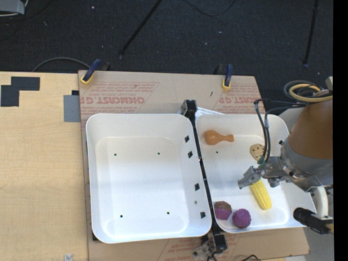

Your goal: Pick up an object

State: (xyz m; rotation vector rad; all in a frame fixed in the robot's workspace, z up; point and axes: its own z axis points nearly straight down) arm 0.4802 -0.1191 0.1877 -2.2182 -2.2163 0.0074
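The right bin (283, 125) holds a yellow corn cob (262, 194), an orange drumstick-shaped toy (217, 138), a beige speckled piece (256, 150), a dark red lump (222, 210) and a purple ball (241, 217). My gripper (258, 181) is low in this bin, right over the corn cob's upper end. Its grey fingers (246, 179) stand apart, open, on either side of that end. The cob lies on the bin floor, and the wrist hides its top.
The left bin (95, 145) lies beside the right one, with a black divider strip (196, 162) between them. The arm's orange band (318, 129) hangs over the right bin's right edge. A cable (263, 125) runs down to the wrist.
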